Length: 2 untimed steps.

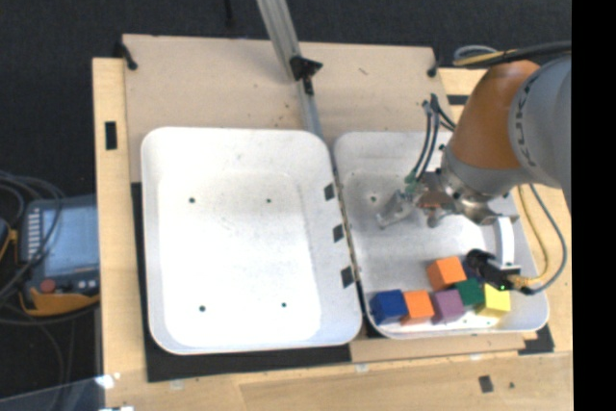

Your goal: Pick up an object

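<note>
1. Your gripper [402, 210] hangs with jaws apart, clamping nothing.
2. Below the jaws you have two orange blocks [446, 272], one blue block [388, 305], one purple block [449, 305], one green block [471, 293] and one yellow block [497, 301].

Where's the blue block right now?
The blue block sits in the right bin, at its near-left corner, leftmost in the row of blocks and right beside an orange block.
</note>
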### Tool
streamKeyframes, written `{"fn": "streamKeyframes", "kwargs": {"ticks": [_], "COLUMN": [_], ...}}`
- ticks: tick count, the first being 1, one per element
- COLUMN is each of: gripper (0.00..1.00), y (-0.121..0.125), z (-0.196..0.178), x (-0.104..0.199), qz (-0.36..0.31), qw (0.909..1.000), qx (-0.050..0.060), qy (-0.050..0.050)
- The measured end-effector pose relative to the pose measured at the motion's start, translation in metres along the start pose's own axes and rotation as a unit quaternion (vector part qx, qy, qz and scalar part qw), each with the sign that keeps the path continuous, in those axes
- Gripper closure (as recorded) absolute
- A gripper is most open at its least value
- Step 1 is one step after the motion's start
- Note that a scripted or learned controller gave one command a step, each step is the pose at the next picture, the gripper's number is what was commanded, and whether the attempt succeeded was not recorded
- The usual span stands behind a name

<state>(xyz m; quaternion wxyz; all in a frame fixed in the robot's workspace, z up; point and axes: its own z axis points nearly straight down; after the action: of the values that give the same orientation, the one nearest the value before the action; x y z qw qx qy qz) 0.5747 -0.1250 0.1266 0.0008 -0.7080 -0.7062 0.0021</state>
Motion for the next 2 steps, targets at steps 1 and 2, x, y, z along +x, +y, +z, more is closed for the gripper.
{"fn": "streamKeyframes", "kwargs": {"ticks": [1,2], "gripper": [1.00,1.00], "y": [0.002,-0.004], "z": [-0.014,-0.061], "x": [0.000,0.002], "qz": [0.003,0.001], "qw": [1.0000,1.0000], "qx": [-0.004,-0.005], "qy": [0.002,0.001]}}
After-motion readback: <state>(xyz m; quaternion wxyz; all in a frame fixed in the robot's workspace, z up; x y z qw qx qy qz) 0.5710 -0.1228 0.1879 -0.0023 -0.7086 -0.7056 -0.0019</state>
